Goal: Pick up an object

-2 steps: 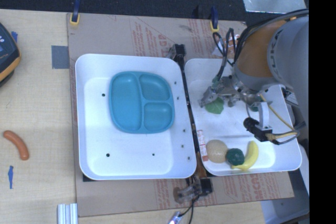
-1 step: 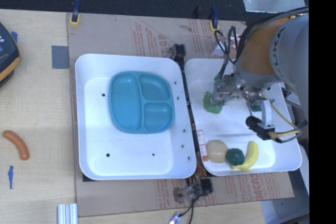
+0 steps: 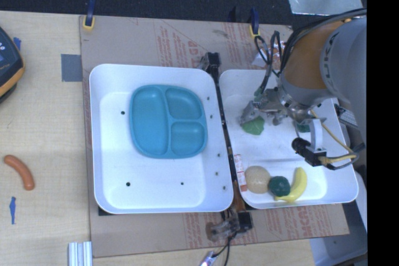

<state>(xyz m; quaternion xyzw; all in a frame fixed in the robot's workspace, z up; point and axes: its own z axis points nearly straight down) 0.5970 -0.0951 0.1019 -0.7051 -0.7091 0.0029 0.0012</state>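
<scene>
Gripper (image 3: 257, 110) was low over the right bin (image 3: 336, 195), directly above a small green object (image 3: 254, 127) touching or just beneath its tips; jaw state could not be told from the camera view. The green object lay immediately toward the near side of the jaws, its long axis unclear. Well beyond the jaws toward the bin's near wall sat three more items: one beige round piece (image 3: 256, 178), one dark green ball (image 3: 279, 185) and one yellow banana (image 3: 298, 184), its length running roughly upright in frame. Left bin (image 3: 109, 134) held one blue divided plate (image 3: 168, 121). One sausage (image 3: 20, 172) lay on the bench, far left of the jaws.
</scene>
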